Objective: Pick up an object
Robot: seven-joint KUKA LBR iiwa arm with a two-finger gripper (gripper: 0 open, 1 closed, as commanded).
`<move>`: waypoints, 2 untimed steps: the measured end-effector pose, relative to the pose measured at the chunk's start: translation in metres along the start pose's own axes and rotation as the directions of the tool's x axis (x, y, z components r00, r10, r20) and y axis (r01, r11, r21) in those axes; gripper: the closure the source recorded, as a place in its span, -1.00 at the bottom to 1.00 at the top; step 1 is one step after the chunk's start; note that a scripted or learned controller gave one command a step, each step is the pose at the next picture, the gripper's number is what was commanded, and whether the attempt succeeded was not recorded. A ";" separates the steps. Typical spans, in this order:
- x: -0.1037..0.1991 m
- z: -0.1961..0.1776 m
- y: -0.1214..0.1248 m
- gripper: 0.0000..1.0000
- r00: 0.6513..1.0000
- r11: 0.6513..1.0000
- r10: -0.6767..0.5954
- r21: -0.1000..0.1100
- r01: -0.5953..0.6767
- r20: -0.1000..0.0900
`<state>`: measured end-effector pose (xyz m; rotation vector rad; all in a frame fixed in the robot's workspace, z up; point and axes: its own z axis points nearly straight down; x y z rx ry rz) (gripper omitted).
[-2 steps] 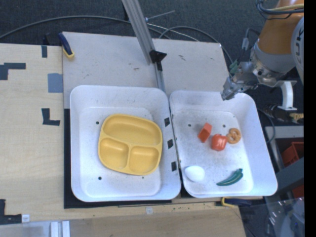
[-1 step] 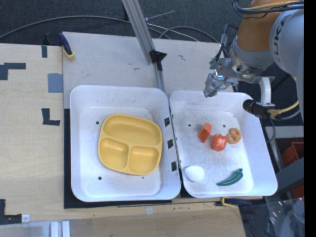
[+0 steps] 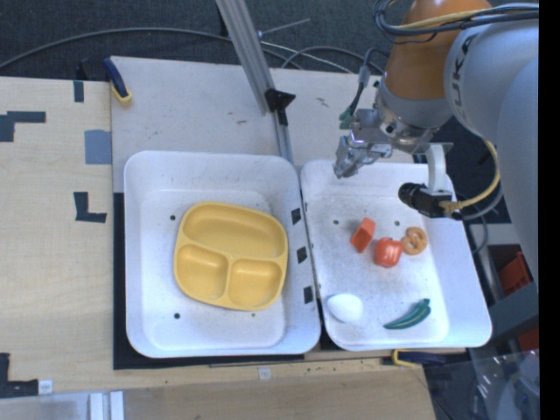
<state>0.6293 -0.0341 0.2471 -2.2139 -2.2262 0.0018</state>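
Plainly, the two-finger metal gripper [image 3: 347,166] hangs over the far rim of the right-hand shallow white bin [image 3: 455,322], with nothing seen between its tips; whether they stand apart or together I cannot tell, as they are small and dark against the bench.

The likely things to pick lie well apart from it, nearer the bin's middle and front: a small orange-red block [image 3: 363,234], a red tomato-like toy [image 3: 388,252] touching a tan pretzel-shaped ring [image 3: 415,240], a white egg-shaped piece [image 3: 345,306] and a dark green pepper-like toy [image 3: 409,315].

The risks, as I judge them — a descent from here would meet the rim or bare floor, and closing on the tomato could knock the ring beside it, or roll the round pieces away.

The left-hand white bin [image 3: 140,234] holds a yellow plastic divided plate [image 3: 231,256]. Both bins sit on a pale wooden bench [image 3: 52,261], with dark carpet and cables beyond — and a slanted aluminium rail [image 3: 249,46].
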 end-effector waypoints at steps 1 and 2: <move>0.048 0.014 0.007 1.00 1.000 1.000 -0.001 0.001 0.001 0.000; 0.108 0.012 -0.002 1.00 1.000 1.000 -0.002 0.001 0.002 -0.001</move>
